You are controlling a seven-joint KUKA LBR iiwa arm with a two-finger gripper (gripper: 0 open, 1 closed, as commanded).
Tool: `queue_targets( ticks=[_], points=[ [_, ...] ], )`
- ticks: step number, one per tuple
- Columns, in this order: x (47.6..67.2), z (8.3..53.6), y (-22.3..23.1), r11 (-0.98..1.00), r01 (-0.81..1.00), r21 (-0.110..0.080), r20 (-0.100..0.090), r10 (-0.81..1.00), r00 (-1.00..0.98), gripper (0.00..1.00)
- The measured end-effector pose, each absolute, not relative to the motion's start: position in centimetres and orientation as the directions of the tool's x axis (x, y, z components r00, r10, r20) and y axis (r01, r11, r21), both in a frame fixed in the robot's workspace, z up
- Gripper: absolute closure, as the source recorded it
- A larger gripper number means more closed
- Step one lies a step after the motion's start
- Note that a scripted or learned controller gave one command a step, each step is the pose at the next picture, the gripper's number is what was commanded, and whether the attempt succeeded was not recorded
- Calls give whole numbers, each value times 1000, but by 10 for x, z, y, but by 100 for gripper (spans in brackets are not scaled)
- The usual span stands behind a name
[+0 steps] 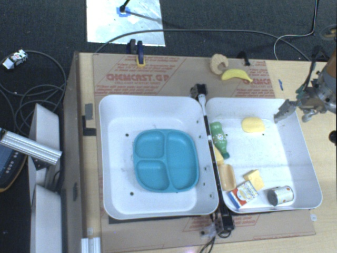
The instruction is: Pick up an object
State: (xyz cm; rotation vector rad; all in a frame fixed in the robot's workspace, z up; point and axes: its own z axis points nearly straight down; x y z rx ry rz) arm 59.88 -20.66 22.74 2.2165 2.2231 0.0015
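Note:
The right bin (308, 157) holds several things. Along its left wall lie a green bottle (219, 139) and a tan piece (227, 176). A yellow lemon-like lump (253, 124) rests near the back. At the front sit a yellow block (255, 179), a red, white and blue carton (243, 194) and a silver can (281, 195). My gripper (295, 112) hangs over the bin's back right corner, right of the yellow lump and apart from it. It is open, with nothing between its fingers.
A blue divided plate (166, 159) lies in the left bin (113, 141). Behind the bins, on the board, are a banana (236, 76) and a tan ring-shaped piece (218, 63). Cables run along the back and the left.

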Motion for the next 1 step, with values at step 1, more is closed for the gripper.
queue_targets(
  ticks=[1],
  points=[
    [629,122,-169,5,1000,-1,1,1000,-5,0]
  ],
)
